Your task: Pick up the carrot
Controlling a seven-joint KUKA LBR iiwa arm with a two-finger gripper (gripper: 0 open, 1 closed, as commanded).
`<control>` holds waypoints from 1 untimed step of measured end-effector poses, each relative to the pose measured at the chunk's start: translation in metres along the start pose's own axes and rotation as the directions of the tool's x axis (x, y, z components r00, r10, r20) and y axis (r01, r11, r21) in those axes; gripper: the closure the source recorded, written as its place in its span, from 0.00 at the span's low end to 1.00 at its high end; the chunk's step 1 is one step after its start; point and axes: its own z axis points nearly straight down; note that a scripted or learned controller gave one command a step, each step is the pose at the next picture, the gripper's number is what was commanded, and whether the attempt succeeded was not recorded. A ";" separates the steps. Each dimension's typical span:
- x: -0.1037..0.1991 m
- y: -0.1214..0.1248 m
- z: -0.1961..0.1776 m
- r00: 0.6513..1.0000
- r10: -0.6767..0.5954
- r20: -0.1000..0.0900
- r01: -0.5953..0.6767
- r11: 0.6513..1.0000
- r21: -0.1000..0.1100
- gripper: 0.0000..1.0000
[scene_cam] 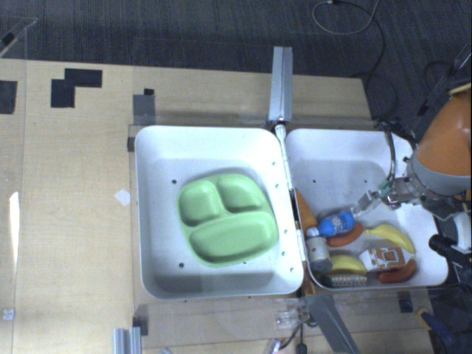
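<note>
Over right bin point(346, 153), jaws above blue bottle point(335, 222).

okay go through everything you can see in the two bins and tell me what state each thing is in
carrot: lying along the right bin's left wall, not held
green tray: flat in the left bin
blue bottle: lying on its side
banana: lying by the bottle
claw: low over the right bin, near the bottle

The light wooden bench point(66, 220) carries two white bins: the left bin point(151, 220) and the right bin point(332, 153), touching mid-bench.
</note>
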 end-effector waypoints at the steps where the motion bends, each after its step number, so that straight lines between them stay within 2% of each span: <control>1: 0.062 0.010 0.040 0.987 -0.162 0.008 0.162 0.987 -0.015 0.00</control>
